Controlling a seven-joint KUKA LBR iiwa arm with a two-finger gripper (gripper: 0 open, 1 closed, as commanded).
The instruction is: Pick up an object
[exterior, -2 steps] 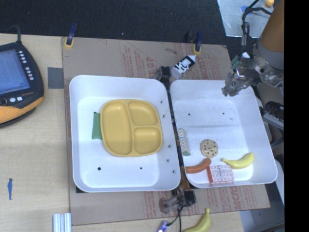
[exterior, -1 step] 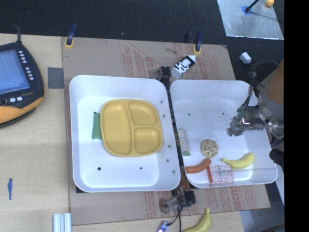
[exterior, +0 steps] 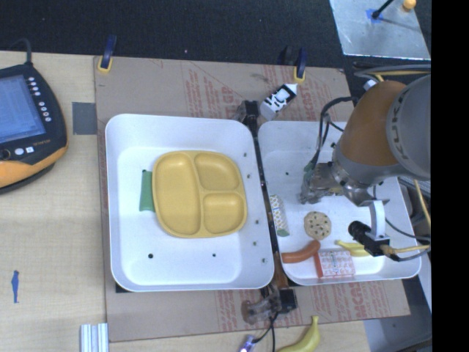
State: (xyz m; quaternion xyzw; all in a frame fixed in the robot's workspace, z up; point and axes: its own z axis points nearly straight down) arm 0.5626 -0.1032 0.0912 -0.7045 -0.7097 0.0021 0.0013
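My gripper [exterior: 314, 189] hangs low over the middle of the right bin [exterior: 293, 141], with the grey and orange arm coming in from the right. Just below it lies a round speckled cookie [exterior: 317, 225]. An orange sausage [exterior: 301, 254] and a red-and-white packet [exterior: 335, 264] rest near the bin's front edge. A small wrapped bar [exterior: 277, 215] lies along the bin's left wall. I see nothing between the gripper's fingers from this angle.
The left bin [exterior: 128, 262] holds a yellow divided plate [exterior: 198, 193] with a green strip [exterior: 146, 191] sticking out from under its left side. A yellow banana [exterior: 306, 336] lies on the bench in front of the bins. A control pendant [exterior: 26, 127] sits far left.
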